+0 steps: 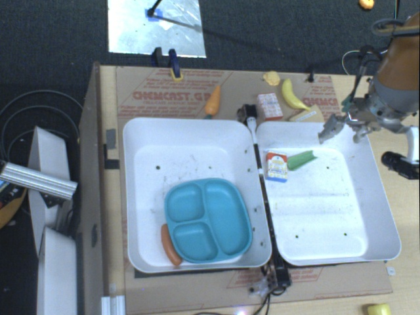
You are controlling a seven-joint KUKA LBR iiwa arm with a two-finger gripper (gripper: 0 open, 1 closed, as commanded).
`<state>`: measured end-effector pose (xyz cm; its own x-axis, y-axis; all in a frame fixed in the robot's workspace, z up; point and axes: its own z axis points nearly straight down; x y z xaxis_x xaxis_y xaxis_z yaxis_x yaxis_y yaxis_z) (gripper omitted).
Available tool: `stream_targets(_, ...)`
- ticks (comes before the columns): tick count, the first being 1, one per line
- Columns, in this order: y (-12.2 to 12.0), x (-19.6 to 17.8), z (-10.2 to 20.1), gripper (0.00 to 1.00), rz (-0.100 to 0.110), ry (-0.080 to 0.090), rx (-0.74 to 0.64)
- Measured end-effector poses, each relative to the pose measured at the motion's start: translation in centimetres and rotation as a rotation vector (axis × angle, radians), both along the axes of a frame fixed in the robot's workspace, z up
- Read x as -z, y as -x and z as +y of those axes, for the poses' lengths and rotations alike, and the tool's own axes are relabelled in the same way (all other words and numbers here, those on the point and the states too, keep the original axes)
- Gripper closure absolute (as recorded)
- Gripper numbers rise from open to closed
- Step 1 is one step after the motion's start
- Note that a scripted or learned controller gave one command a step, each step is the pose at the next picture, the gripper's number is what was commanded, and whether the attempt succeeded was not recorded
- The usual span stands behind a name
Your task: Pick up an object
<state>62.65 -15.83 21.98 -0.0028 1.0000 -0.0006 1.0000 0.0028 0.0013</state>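
Note:
My gripper (343, 132) hangs over the far right corner of the right bin (341, 241), below the grey wrist with its orange band. Its two fingers stand apart, open, with nothing between them. To its left, on the bin floor, lie a green pepper-like piece (301, 159) and a small white carton with red and blue print (276, 166), side by side. The left bin (151, 169) holds a blue divided plate (208, 219) and an orange sausage (170, 245) against the plate's near left edge.
Behind the bins on the cardboard lie a carrot (212, 100), a small box (270, 105), a banana (292, 96) and a yellow lump (271, 78). A foil sheet (156, 18) lies on the dark floor beyond. Cables loop beside the arm at the right.

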Motion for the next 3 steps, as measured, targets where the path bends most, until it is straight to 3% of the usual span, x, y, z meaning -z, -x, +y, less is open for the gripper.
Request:
stream_targets(2, -3.7, 13.4, 5.8, 0.00, -0.003, -0.001, -0.004)
stream_targets(3, -4.6, 12.9, 7.2, 0.00, -0.013, 0.004, -0.002)
